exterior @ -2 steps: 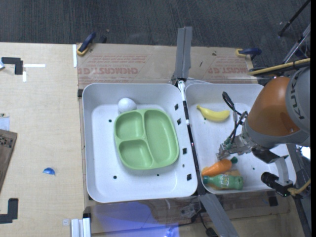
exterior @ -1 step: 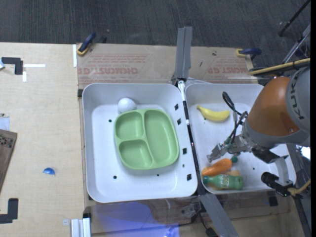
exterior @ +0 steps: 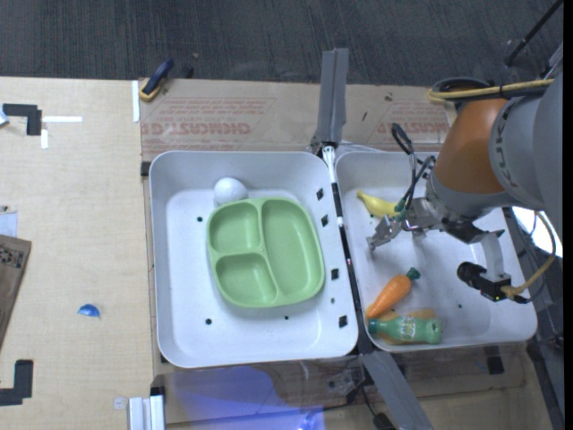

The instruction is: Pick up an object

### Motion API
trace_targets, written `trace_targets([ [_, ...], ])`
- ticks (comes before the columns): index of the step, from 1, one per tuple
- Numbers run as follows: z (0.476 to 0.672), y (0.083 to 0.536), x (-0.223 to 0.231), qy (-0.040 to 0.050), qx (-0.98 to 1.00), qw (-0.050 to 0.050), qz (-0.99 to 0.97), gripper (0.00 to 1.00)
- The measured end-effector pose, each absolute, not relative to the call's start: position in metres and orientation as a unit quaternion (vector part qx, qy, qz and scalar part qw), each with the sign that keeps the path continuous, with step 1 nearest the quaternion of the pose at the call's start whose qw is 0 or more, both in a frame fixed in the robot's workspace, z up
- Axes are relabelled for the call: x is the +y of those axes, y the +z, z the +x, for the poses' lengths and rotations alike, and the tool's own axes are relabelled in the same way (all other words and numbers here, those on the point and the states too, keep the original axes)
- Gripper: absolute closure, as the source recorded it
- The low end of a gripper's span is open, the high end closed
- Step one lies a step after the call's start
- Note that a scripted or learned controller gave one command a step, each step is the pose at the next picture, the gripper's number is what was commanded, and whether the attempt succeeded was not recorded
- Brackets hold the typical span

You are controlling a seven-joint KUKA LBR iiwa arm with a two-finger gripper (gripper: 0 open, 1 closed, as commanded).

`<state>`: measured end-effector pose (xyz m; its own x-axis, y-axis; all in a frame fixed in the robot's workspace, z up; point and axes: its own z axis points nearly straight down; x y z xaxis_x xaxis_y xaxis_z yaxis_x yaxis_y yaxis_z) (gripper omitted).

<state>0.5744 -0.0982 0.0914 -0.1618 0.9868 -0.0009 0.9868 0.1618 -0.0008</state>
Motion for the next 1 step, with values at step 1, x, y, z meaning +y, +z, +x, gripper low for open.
trace_targets([
  [1,0.6299,0.0919,-0.1066,-0.0006,0.727,0.001,0.687,0.0],
])
